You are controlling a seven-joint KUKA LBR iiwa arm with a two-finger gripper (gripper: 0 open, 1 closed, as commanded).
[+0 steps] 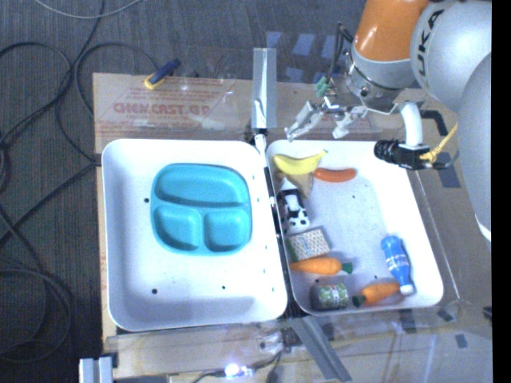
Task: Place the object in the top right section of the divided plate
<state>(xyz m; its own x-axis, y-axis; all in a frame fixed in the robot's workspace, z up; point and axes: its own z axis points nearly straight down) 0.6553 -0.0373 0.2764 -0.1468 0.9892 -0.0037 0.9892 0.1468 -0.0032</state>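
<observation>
Your claw point(319, 124) hangs over the far rim of the right-hand shallow white bin point(427, 238), its two pale fingers spread wide with nothing between them. Just below it you see a yellow plastic banana point(297, 163) and a small orange-red sausage point(335, 175) lying near that rim. Further down the same bin sit a black-and-white toy cow point(295, 211), a patterned grey packet point(308, 243), an orange carrot point(317, 266), a dark green can point(329, 295), a second smaller carrot point(377, 294) and a blue bottle with a white cap point(396, 263). To your left, the other white bin point(128, 294) holds the turquoise divided plate point(202, 207), all three sections bare.
</observation>
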